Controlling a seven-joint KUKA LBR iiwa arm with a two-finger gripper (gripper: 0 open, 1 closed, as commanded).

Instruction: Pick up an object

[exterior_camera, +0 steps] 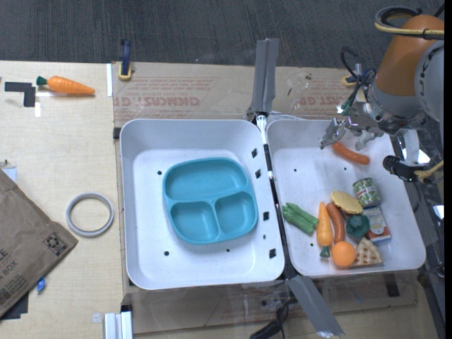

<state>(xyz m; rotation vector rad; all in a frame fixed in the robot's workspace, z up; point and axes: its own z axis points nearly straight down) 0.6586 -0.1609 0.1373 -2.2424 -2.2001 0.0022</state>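
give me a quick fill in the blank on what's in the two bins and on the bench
1. The blue divided tray lies in the ____ bin.
2. The tray has ____ compartments.
3. Outside the bins, a toy ____ lies at the bench's far left corner.
4. The tool hovers over the right bin, near a toy sausage.

Missing words: left; three; carrot

A dark grey carpeted floor runs across the far side of the scene. Nearer lies a pale wooden bench top, lit evenly from above with soft shadows. A sheet of brown cardboard printed with red lettering covers the bench's middle and right. On the left part sit a roll of tape, a toy carrot at the far edge, and a brown cardboard box at the near left corner.
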